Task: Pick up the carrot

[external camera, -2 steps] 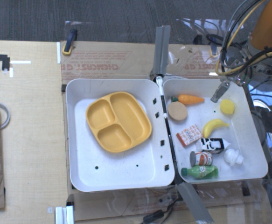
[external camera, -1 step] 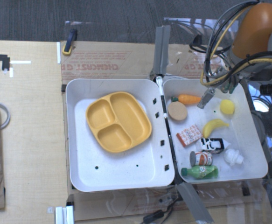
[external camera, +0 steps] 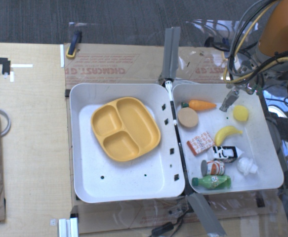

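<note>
Carrot (external camera: pixel 202 104) in right bin (external camera: pixel 274 177), far end; tool (external camera: pixel 228 102) beside it, grip state unclear.

Arm in from the upper right, wrist high.
The grey arm (external camera: pixel 262 68) leans in from the right edge, its orange band (external camera: pixel 278 26) bulging at the top corner with black and yellow cables looping around it. Below, the gripper (external camera: pixel 228 101) points down and to the left, slim grey fingers hanging free, nothing between them.
</note>
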You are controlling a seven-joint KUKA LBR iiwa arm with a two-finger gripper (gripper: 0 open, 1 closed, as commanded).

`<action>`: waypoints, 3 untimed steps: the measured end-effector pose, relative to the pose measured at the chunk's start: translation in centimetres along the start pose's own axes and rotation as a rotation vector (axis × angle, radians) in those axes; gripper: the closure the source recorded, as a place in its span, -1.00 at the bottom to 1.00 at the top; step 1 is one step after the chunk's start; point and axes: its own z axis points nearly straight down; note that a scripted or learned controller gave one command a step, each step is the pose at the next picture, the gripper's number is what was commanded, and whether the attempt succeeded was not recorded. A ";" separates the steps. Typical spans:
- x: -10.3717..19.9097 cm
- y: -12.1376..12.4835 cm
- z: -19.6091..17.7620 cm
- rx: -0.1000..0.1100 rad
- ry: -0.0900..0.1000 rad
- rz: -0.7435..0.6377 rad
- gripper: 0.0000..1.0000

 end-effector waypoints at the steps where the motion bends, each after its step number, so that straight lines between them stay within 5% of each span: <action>1: 0.6 0.8 -2.0 -0.001 0.000 -0.159 -1.00; 2: 0.4 0.8 -3.0 -0.002 -0.006 -0.155 1.00; 3: 0.4 0.8 -3.0 -0.002 -0.005 -0.155 -1.00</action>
